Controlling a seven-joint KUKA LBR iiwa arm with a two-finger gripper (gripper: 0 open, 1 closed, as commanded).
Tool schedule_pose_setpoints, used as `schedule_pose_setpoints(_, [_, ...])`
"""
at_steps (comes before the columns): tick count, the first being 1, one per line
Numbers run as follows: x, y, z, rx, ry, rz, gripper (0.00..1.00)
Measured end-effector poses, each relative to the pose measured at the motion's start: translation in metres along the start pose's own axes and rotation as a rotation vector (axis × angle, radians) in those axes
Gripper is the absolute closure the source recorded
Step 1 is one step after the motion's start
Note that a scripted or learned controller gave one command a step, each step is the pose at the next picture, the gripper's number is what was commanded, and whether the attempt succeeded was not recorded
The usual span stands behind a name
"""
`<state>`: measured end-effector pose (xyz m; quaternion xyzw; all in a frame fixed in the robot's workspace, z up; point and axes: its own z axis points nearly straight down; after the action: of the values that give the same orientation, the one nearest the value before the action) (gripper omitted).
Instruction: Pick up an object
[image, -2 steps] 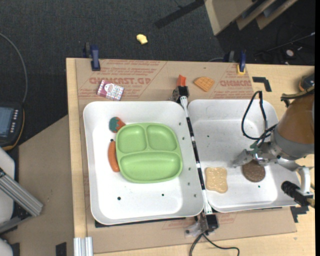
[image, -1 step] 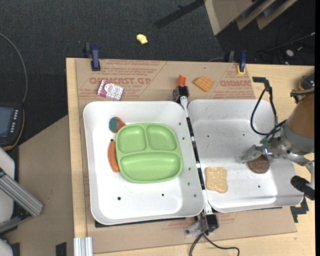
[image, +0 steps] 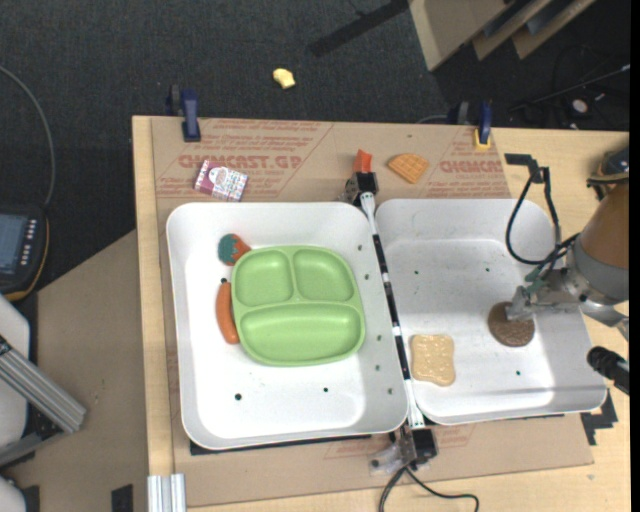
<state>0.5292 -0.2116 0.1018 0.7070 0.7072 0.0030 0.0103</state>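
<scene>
At the near edge of the worktop (image: 120, 300), a black cable and plug (image: 415, 450) lie just below the seam where the two white bins meet. In the right bin (image: 470, 390) a pale, toast-like square (image: 434, 359) rests close to the near left corner, beside the divider. Further right in that bin lies a round brown disc (image: 514, 329) (a cookie, by the look of it), and the tool (image: 522, 308) is down on its upper edge.

The arm (image: 605, 240) comes in from the right, its orange-brown band and grey wrist cut off by the frame edge, so little of its upper links can be seen. It slopes down and leftward to the tool, with a black cable (image: 525, 215) looping above it over the bin's far right corner. The tool is small and partly masked by its own grey body; whether its fingers stand apart or closed, and whether they grip the disc or merely touch it, I cannot tell.

In the left bin (image: 200, 390) sits a green three-part plate (image: 297, 305). An orange sausage-like piece (image: 227, 312) lies against its left side, partly tucked under the rim, and a small red-and-teal object (image: 233, 248) sits at its upper left, too blurred to name.

Beyond the bins, on the cardboard, lie a waffle-like orange piece (image: 407, 167) and a small patterned packet (image: 221, 179).
</scene>
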Motion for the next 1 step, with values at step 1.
schedule_pose_setpoints(1, [0.0001,-0.0005,0.0009,0.002,0.0,0.0,0.0])
